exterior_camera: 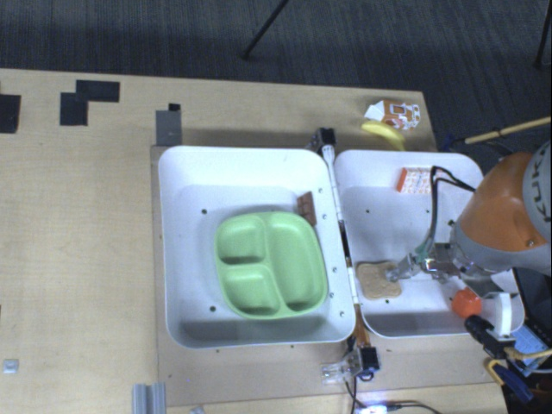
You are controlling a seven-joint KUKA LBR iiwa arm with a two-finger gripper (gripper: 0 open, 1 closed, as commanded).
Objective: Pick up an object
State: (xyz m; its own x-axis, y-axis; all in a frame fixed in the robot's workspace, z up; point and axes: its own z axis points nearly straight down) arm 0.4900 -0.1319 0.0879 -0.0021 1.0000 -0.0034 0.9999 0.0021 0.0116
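the tool (398,272), finger spacing impossible to tell, sits low in the right bin (379,188) at the edge of a tan flat object (376,281); a green divided plate (270,264) fills the left bin (185,231).

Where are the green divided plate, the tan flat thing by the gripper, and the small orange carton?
green divided plate (271,264), camera view, centre ridge.
tan flat thing (378,280), camera view, its middle.
small orange carton (414,180), camera view, its top face.
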